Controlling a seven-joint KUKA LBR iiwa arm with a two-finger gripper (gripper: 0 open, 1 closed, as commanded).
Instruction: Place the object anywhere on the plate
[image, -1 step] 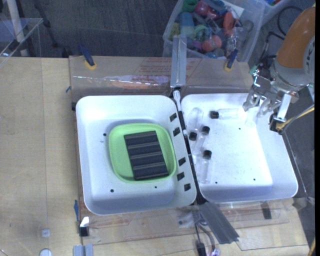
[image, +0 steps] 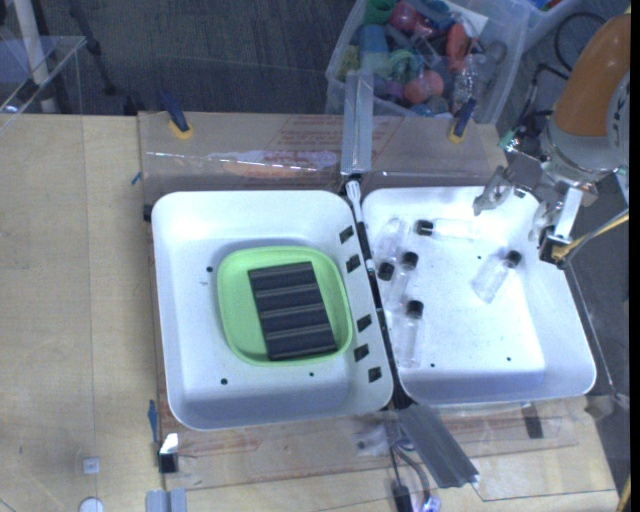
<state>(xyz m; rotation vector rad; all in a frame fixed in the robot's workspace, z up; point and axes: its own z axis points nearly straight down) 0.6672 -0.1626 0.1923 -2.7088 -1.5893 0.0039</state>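
Observation:
A green square plate (image: 232, 300) lies in the left bin (image: 180, 330). A black ridged block (image: 291, 310) rests flat on the plate and covers most of its middle. Several clear vials with black caps lie in the right bin (image: 520, 350), among them one at the far side (image: 440, 229), one near the middle (image: 493, 276) and one by the divider (image: 411, 318). My gripper (image: 521, 214) hangs over the far right corner of the right bin. It is open, with nothing between its fingers (image: 488, 196).
A clear tub of colourful toys (image: 420, 50) stands behind the bins. Black clips (image: 361, 322) line the ridge between the two bins. The orange-banded arm (image: 592, 80) comes in from the upper right.

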